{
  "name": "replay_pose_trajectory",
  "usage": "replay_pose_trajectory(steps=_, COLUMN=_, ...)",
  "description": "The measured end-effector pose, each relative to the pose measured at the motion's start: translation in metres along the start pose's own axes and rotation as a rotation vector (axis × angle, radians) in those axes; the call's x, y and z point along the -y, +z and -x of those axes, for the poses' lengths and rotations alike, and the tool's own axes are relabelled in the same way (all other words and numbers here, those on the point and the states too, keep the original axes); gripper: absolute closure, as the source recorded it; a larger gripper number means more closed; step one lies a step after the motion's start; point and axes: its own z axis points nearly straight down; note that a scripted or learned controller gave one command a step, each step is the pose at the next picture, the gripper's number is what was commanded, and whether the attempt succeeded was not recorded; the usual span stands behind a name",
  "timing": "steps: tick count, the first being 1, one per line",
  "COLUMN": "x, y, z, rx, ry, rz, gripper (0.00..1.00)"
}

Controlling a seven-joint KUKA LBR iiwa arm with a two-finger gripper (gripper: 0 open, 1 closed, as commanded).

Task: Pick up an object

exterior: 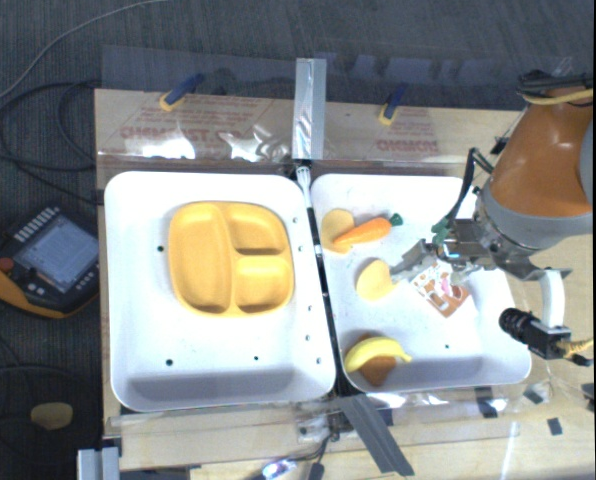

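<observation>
Two shallow white bins sit side by side on a pale wooden surface (448, 133), their plastic walls smooth and round-cornered. The left bin (138, 368) carries a glossy yellow divided tray (230, 256) — one long compartment on its left, two smaller ones on its right, all with soft rounded edges.

The right bin (498, 363) holds the loose items. Near its upper left corner lies an orange toy carrot (362, 231), tapered, with a small green tip pointing right; it touches a pale yellow rounded piece (335, 222) just behind it. Lower, toward the middle, rests a smooth yellow lemon-like shape (374, 279). At the front wall sits a curved yellow banana (375, 350), resting on a brown rounded object (377, 370). A flat white card or packet with red and orange print (444, 292) lies tilted beside the lemon shape.

The grey arm with its broad orange band (543, 158) reaches in from the right. Its gripper (430, 260) hangs low over the bin, just above the printed packet and beside the lemon shape; whether the metal parts are apart or together I cannot tell, and nothing visibly sits between them.
</observation>
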Motion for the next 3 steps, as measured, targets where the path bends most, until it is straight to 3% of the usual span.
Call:
replay_pose_trajectory(steps=1, x=-0.026, y=0.046, z=0.062, rx=0.001, ry=-0.031, rz=0.001, gripper=0.0)
replay_pose_trajectory(steps=2, x=-0.022, y=0.132, z=0.095, rx=-0.001, ry=-0.236, rz=0.002, gripper=0.0)
replay_pose_trajectory(steps=3, x=-0.019, y=0.149, z=0.087, rx=0.004, ry=-0.078, rz=0.015, gripper=0.0)
